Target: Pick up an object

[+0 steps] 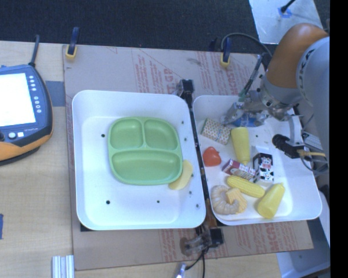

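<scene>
On the counter point(29, 213) stand two white bins side by side. One green divided plate point(145, 150) lies in the left bin point(93, 201), and one small yellow banana-like piece point(182, 176) touches the plate's lower right corner. I count about eight small things in the right bin point(304, 204): one patterned beige packet point(216, 131), one yellow cylinder point(240, 144), one red piece point(211, 156), one red and white wrapper point(238, 168), one black and white carton point(265, 167), one corn cob point(245, 185), one pale shrimp-like piece point(227, 200) and one more yellow cylinder point(271, 200). One tablet-like control pad point(14, 112) rests near the left edge. The arm point(298, 68) comes from the right and bends down over the upper part of the right bin, its orange band up high. The tool point(246, 114) hangs low at the bin's upper edge, just beside the yellow cylinder's top end; I cannot tell whether it is open or closed, and nothing is seen in its grip.
</scene>
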`<state>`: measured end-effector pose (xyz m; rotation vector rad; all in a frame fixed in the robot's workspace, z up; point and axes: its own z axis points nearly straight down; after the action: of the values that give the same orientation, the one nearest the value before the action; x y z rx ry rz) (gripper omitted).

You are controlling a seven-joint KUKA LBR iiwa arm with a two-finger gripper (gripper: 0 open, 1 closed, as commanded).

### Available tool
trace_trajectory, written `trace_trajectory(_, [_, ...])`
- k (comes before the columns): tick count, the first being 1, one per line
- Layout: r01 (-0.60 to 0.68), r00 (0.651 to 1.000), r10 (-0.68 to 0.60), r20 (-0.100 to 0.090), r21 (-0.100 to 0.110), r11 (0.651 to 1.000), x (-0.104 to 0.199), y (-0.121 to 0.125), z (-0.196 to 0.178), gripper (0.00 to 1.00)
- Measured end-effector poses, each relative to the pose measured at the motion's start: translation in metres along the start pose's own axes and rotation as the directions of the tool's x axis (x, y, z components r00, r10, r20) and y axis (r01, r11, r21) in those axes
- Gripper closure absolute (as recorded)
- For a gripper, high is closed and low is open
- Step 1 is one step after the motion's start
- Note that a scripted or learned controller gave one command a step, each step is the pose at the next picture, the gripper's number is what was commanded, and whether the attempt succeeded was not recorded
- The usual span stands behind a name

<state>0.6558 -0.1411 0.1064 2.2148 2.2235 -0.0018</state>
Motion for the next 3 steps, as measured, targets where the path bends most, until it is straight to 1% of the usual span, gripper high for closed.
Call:
trace_trajectory(1, [0.001, 1.000, -0.001, 0.001, -0.009, 1.000, 0.0017, -0.0260, 0.0092, 0.00])
trace_trajectory(3, [0.000, 1.000, 0.000, 0.000, -0.007, 1.000, 0.0015, -0.0322, 0.0092, 0.00])
